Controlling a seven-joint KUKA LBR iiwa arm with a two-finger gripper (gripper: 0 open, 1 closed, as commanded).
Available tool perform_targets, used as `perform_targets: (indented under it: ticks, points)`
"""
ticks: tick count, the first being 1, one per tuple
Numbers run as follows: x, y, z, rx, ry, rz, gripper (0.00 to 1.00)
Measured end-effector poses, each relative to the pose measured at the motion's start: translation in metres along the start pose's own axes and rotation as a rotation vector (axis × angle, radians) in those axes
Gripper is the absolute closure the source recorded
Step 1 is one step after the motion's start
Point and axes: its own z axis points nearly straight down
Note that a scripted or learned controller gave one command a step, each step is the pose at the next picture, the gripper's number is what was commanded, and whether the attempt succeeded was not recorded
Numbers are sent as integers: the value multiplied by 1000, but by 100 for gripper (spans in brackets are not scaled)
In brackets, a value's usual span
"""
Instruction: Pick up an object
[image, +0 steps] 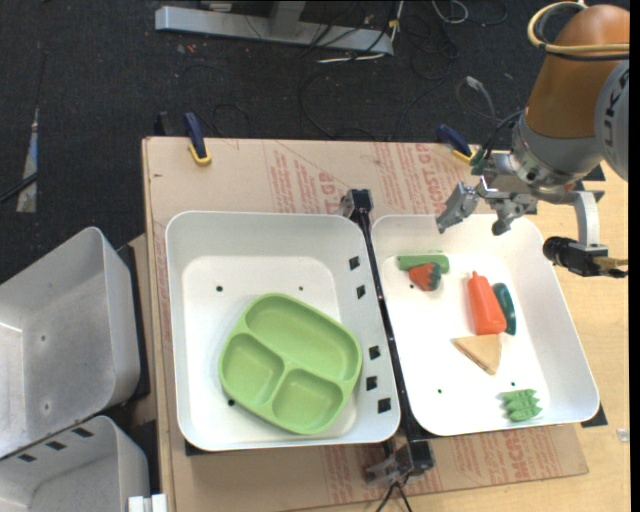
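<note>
Hand: metal two-finger hand (478, 213), fingers spread, gripping nothing, above right bin's far edge.
Objects: smooth orange plastic bottle-shaped toy (485, 304) lies in glossy white right bin (570, 340); dark green piece (506, 308) partly hidden behind it.
Left bin: matte green three-compartment tray (290, 362).

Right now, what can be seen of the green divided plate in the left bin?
The green divided plate is pale lime green and looks like moulded plastic with a smooth matt finish. It has rounded corners, a raised rim and three compartments: one long one along the far side and two smaller ones on the near side. All three look bare. It lies flat, right way up, turned at a slant to the bin walls, on the floor of the left bin, toward its near right corner. Nothing else touches it.
</note>
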Motion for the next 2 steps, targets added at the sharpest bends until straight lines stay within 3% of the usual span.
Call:
perform_targets:
  ticks: [1, 2]
  points:
    - [0, 2, -7, -11, -1, -2, 0]
    - [1, 5, 36, -9, -1, 0, 0]
